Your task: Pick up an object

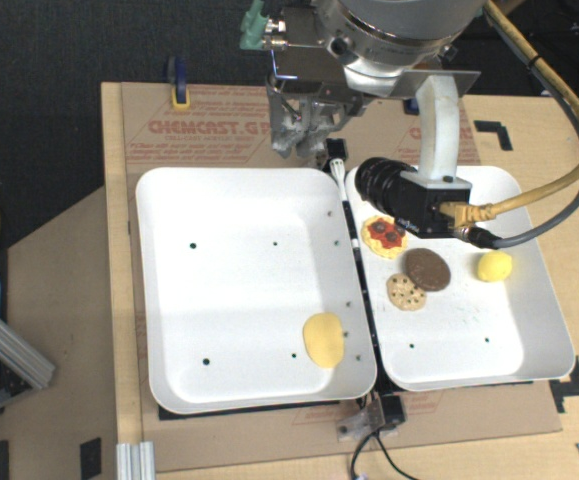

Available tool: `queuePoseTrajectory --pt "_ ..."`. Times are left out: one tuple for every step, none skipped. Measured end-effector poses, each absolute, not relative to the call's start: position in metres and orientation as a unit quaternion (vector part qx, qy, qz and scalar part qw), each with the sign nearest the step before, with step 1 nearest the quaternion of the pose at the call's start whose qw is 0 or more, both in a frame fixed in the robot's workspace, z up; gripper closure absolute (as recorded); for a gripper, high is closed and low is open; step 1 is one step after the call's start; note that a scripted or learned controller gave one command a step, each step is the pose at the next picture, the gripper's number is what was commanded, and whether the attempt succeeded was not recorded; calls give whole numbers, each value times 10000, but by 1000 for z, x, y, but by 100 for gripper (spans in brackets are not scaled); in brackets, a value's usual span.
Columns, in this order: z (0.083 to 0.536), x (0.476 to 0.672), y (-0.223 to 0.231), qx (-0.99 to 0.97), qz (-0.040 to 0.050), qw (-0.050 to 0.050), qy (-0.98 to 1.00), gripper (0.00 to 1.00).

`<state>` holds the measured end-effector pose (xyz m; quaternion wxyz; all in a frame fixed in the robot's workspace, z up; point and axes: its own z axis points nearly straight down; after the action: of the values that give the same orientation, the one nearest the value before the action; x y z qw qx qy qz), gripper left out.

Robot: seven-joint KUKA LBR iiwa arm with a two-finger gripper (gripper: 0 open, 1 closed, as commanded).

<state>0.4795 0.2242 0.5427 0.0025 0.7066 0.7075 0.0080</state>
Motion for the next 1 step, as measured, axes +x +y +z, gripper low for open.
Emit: queuePoseTrajectory --pt "370 511 224 7081 -90 -31 7061 100"
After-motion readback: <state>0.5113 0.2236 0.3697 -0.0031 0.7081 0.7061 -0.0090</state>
